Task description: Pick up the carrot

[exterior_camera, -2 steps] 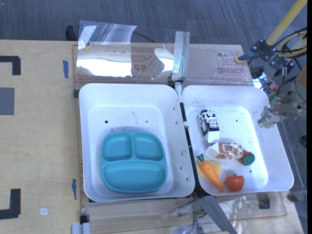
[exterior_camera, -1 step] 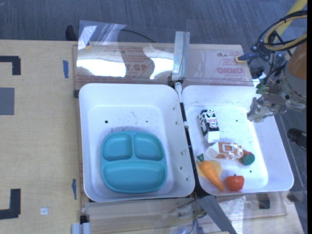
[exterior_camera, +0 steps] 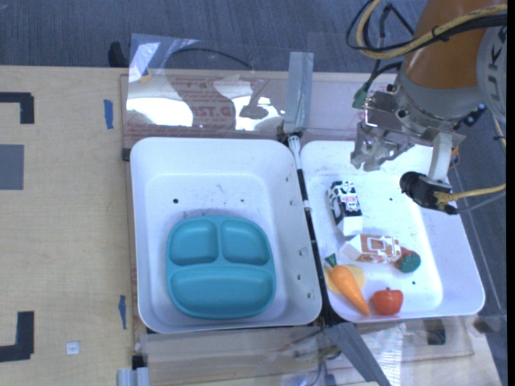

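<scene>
The orange carrot [exterior_camera: 350, 286] with a green top lies in the right bin [exterior_camera: 459, 284] near its front left corner, pointing toward the front right. My gripper [exterior_camera: 372, 158] hangs over the back of that bin, well above and behind the carrot, with nothing seen between its fingers. The grey arm with the orange band rises toward the upper right.
Beside the carrot lie a red tomato [exterior_camera: 387, 300], a white and orange packet [exterior_camera: 374, 248], a small green and red item [exterior_camera: 409, 260] and a black and white carton [exterior_camera: 345, 200]. A teal divided plate [exterior_camera: 219, 265] sits in the left bin [exterior_camera: 153, 175].
</scene>
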`<action>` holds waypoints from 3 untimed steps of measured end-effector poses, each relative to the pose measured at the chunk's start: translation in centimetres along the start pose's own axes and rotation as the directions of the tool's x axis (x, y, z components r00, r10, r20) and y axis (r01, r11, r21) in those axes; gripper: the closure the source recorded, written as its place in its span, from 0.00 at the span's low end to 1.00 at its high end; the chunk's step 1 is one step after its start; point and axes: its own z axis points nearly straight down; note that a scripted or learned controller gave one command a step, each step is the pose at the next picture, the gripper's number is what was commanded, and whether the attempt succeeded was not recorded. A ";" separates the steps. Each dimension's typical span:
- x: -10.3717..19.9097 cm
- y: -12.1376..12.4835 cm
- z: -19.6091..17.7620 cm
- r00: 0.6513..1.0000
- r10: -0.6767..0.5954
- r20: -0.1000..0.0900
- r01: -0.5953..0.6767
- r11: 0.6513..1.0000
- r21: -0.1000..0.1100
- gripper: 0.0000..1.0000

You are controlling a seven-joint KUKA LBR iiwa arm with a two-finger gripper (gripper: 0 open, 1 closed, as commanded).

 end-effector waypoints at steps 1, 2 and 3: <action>10.8 1.0 1.7 0.987 -0.162 0.002 0.162 0.987 0.002 1.00; 15.9 -4.9 0.3 1.000 -0.029 0.003 0.029 1.000 0.006 1.00; 20.1 0.3 19.6 0.989 0.147 0.013 -0.148 0.989 0.014 1.00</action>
